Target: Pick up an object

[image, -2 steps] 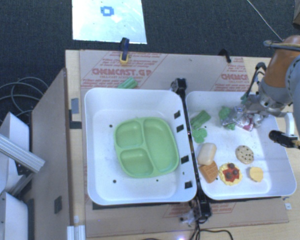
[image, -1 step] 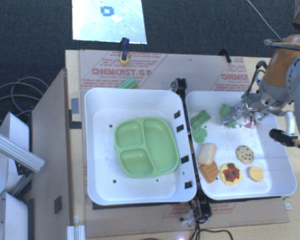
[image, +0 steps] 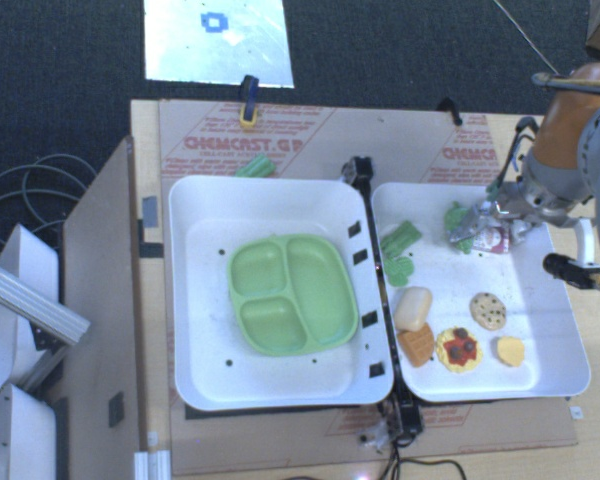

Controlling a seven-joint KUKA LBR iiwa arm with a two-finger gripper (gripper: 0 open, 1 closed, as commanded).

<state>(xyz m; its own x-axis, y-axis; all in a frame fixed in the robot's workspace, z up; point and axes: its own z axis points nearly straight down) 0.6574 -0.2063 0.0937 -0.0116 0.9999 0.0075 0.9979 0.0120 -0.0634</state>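
In the right bin (image: 570,368), the claw (image: 492,223), state unclear, overlaps a green toy (image: 458,224) lying upright.

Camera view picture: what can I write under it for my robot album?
Robot gripper down among toy food in the right bin; green tray sits in the left bin.

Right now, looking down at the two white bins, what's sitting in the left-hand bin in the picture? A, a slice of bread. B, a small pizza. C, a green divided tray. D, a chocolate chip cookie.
C: the green divided tray lies in the left bin, while the cookie, pizza and bread all lie in the right bin.
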